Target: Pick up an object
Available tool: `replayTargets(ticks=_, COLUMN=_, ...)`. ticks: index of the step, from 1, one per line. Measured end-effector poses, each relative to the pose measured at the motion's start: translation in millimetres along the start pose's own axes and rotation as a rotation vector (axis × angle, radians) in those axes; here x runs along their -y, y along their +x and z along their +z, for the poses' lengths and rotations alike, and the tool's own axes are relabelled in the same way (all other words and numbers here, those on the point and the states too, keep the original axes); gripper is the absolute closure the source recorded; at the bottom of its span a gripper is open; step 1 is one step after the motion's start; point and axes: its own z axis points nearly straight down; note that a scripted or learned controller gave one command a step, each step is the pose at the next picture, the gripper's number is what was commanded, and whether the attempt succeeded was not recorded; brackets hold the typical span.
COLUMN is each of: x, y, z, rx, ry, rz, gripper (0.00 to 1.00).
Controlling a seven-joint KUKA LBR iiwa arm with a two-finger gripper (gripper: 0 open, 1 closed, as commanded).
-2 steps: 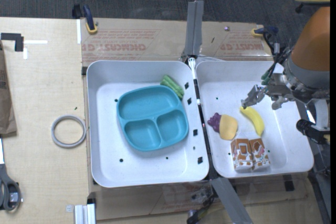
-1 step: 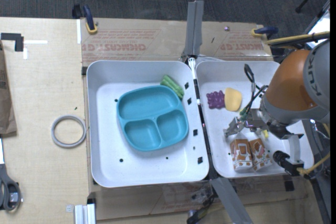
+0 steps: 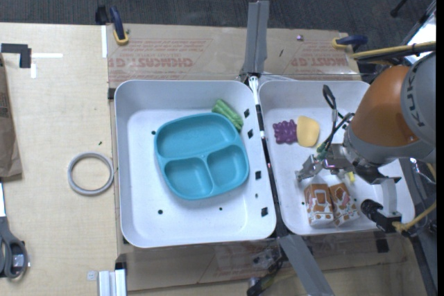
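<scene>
1. The right bin (image 3: 392, 225) holds the candidates for picking: a packet of waffle-like toy food (image 3: 331, 203) near its front edge, a yellow piece (image 3: 308, 131) and a purple grape cluster (image 3: 284, 131) side by side toward the back. The packet lies just below the gripper (image 3: 313, 168) and is the likeliest target.
2. The packet looks light and flat, probably moulded plastic or a wrapped item with a glossy surface. It would likely be stiff enough not to fold but slippery under metal fingers. Its low profile leaves little height to pinch, so the short edges across its narrow width seem the best place to take hold.
3. The yellow piece appears rounded and smooth, so it could roll or squirt out of a pinch. The grape cluster is bumpy and small, probably light, and may offer more bite.
4. The arm (image 3: 388, 114) reaches in from the right, its orange band above the wrist, with the wrist bent down over the middle of the right bin.
5. The gripper sits low, just above or touching the bin floor beside the packet's upper left corner. Whether it is spread or pinched cannot be told, and nothing is visibly held.
6. The left bin (image 3: 135, 170) carries a blue divided plate (image 3: 201, 156) and a green item (image 3: 227, 113) at its back corner, well apart from the gripper.
</scene>
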Motion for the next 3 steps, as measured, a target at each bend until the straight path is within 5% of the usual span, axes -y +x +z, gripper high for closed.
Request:
replayTargets(ticks=1, x=4.1, y=6.7, z=-0.6, rx=0.000, ry=-0.003, rz=0.279, gripper=0.00)
replayTargets(ticks=2, x=27.1, y=9.6, z=-5.3, rx=0.006, ry=-0.025, rz=0.057, gripper=0.00)
replayTargets(ticks=3, x=30.6, y=-7.1, z=-3.5, rx=-0.001, ry=-0.012, rz=0.255, gripper=0.00)
